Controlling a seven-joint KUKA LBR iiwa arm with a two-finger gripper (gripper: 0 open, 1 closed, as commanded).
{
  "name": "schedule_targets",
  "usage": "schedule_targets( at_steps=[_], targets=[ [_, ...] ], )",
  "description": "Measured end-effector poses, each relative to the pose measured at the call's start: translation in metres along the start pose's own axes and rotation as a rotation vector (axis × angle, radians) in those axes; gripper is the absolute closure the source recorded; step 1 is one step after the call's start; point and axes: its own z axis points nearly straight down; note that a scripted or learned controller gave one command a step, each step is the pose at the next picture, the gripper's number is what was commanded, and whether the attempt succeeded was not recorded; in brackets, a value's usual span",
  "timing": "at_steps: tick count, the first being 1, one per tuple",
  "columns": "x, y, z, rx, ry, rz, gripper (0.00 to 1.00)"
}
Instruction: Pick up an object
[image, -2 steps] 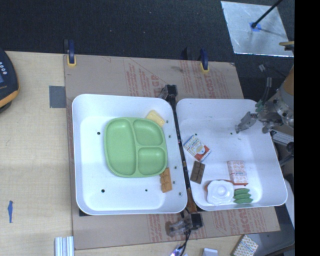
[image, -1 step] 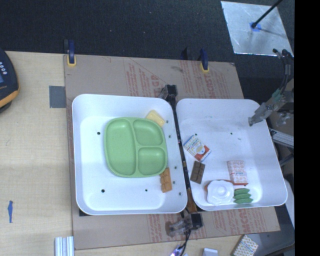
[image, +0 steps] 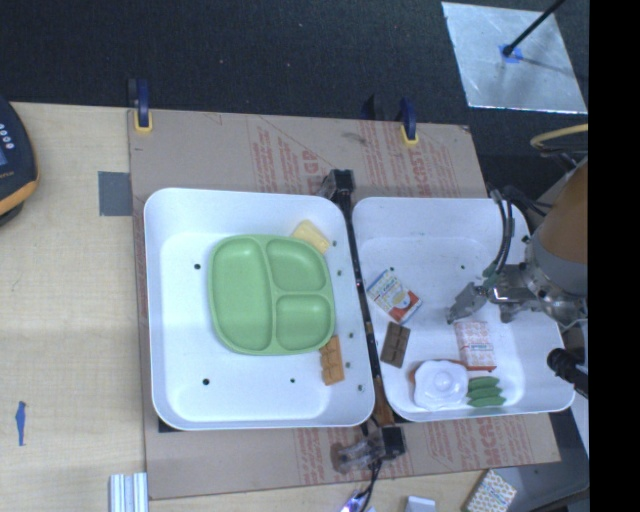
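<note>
Nearest me, white round lid and green pods sit at the right bin's 6 o'clock. My gripper hovers at 3 o'clock, fingers spread, holding nothing, touching nothing I can make out. Red-white packet lies just below it: easiest target. Drop straight down, straddle its short width, close only once low.

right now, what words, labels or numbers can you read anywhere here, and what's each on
None reads clearly.
Cardboard sheet: red print in diagonal rows, too blurred to read.
Packet in the right bin: red and white lettering, too small.
Sachet: blue and orange design, text illegible.
Brown bar: no legible marking.
Device at the left edge: buttons, labels too small.
</note>
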Motion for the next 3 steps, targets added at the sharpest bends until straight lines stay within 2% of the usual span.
schedule_targets(
  at_steps=[1,2,3],
  targets=[
    [-0.051,0.054,-0.124,-0.03,-0.014,-0.001,0.0],
    [0.008,0.007,0.033,0.002,0.001,-0.003,0.0],
    [-0.049,0.059,0.063,-0.017,-0.008,0.002,0.0]
  ],
)
